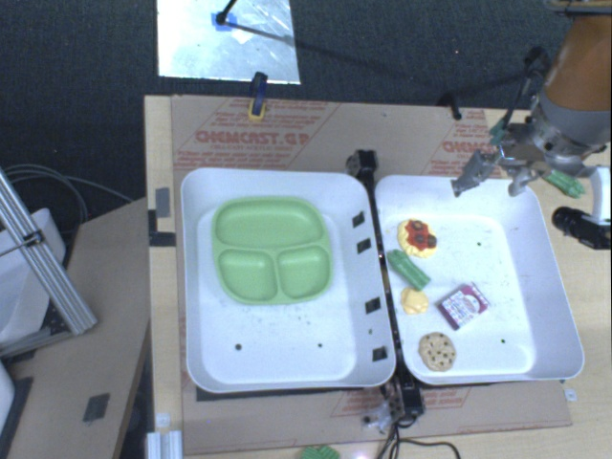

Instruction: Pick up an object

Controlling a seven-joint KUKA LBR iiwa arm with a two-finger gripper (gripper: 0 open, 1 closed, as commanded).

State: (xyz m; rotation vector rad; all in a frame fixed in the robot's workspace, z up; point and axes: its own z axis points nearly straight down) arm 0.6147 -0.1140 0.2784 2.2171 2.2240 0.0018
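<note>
Gripper [495,175] hangs over the far rim of the right bin [545,285], fingers spread wide, nothing between them. Toy food lies nearer the camera and to its left in that bin: pizza slice [419,238], green pickle [408,269], yellow piece [414,301], maroon packet [463,306], cookie [437,350]. Left bin [196,256] holds a green divided tray [272,250]. Both bins rest on printed cardboard [316,132] over dark carpet [76,65]; a foil sheet [228,27] lies beyond.

Right bin's [535,285] right half lies open; 5 items crowd its left.
</note>
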